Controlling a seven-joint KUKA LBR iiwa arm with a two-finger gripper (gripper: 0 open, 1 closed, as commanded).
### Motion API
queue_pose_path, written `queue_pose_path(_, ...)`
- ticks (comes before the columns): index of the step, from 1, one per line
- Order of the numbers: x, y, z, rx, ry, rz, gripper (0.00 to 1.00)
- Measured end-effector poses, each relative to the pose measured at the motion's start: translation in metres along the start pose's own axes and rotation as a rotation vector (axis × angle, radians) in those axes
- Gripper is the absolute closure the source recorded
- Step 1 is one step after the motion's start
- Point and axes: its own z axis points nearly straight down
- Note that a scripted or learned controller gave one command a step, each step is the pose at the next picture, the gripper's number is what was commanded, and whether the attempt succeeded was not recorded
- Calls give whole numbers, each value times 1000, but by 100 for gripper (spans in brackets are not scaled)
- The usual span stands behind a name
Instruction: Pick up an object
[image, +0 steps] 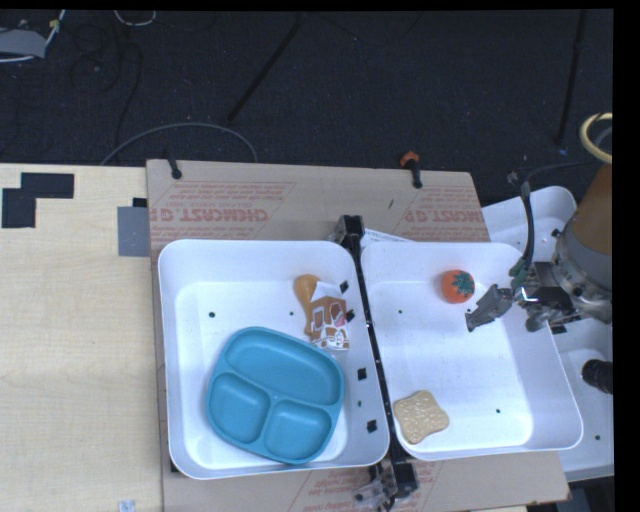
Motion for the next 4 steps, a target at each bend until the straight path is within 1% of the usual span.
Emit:
queue_pose_path(1,0,1,-3,-7,-1,-1,0)
queue_pose_path(2,-5,-7,53,-2,0,0,0)
queue_pose_path(3,-7,-12,98,-2,0,0,0)
queue_pose_path(4,-3,-19,160,-1,1,-1,0)
